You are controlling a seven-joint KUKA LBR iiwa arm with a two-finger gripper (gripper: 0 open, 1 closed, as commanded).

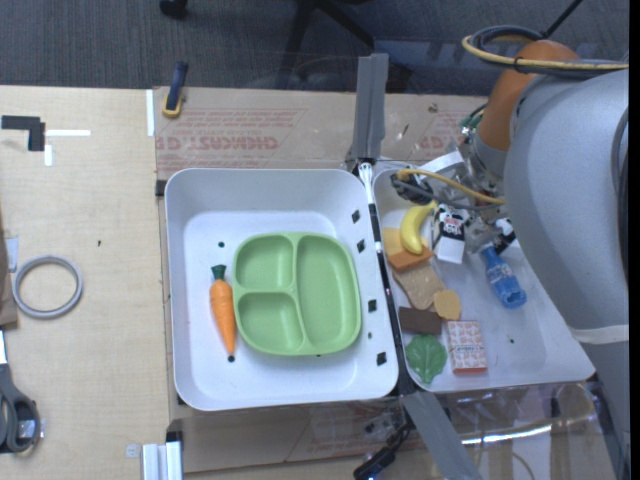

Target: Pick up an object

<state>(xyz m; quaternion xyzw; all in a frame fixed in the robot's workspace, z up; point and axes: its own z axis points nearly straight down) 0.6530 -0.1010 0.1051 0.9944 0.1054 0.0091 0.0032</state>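
Observation:
My gripper (452, 232) hangs low over the upper part of the right bin (540, 353), with the grey arm (570, 168) coming in from the right. It sits just right of a yellow banana (415, 228) and an orange wedge (405, 256), and left of a blue bottle (502, 279). Below them lie a tan bread slice (420, 285), a round cookie (447, 304), a brown bar (419, 319), a green leaf (426, 356) and a red-and-white box (466, 347). Nothing shows clearly between the gripper's tips.
The left bin (190, 208) holds a green divided plate (298, 293) and a carrot (223, 310) beside it. On the bench at left lie a grey tape ring (45, 286) and scissors (18, 423). Cables (440, 180) loop near the wrist.

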